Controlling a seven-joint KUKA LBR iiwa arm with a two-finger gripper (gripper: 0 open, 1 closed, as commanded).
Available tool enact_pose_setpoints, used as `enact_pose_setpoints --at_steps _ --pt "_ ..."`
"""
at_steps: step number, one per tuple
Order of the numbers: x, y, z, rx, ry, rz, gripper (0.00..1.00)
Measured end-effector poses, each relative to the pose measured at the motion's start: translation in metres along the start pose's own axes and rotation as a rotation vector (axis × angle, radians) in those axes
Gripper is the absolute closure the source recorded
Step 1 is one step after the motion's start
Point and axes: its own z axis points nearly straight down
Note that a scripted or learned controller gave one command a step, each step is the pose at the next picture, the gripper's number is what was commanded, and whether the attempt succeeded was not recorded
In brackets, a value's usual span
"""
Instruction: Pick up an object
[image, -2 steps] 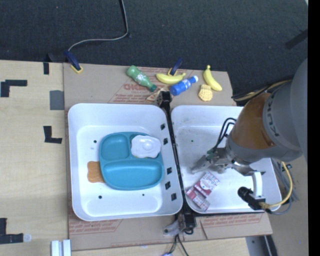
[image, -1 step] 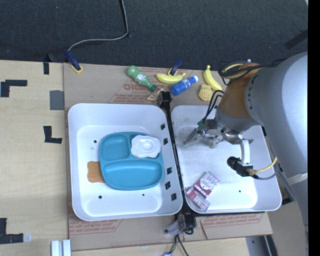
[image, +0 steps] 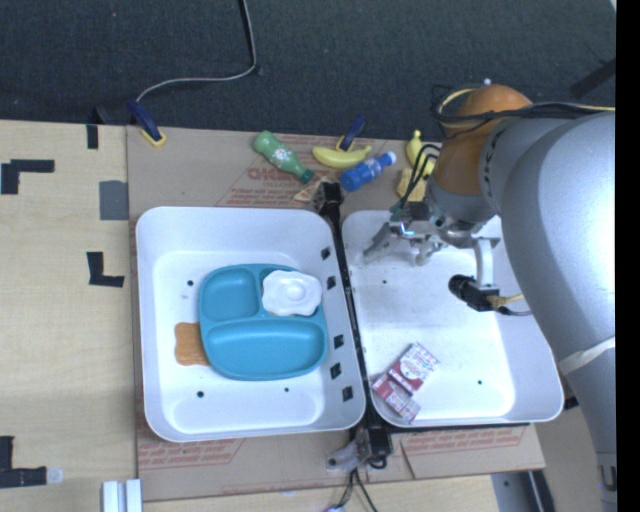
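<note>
A red-and-white packet (image: 405, 378) lies at the front left of the right bin (image: 500, 390). In the left bin (image: 165, 250) rests a blue divided plate (image: 262, 335), with a white fried-egg toy (image: 291, 293) on its back right part. An orange-tan slice (image: 186, 343) pokes out from under the plate's left edge. My gripper (image: 395, 250) hangs over the back left part of the right bin, fingers spread open and nothing between them. It is well behind the packet.
Behind the bins on the cardboard lie a green bottle (image: 280, 155), a banana (image: 343, 155) and a blue bottle (image: 367, 171). The grey arm (image: 560, 230) covers the right bin's right side. A black divider (image: 343, 300) runs between the bins.
</note>
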Motion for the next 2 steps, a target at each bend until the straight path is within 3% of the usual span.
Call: enact_pose_setpoints --at_steps 1,2 --pt "0.005 -0.016 0.013 -0.001 -0.002 0.0 0.0" --pt "-0.006 0.008 0.014 -0.002 0.0 -0.001 0.0"
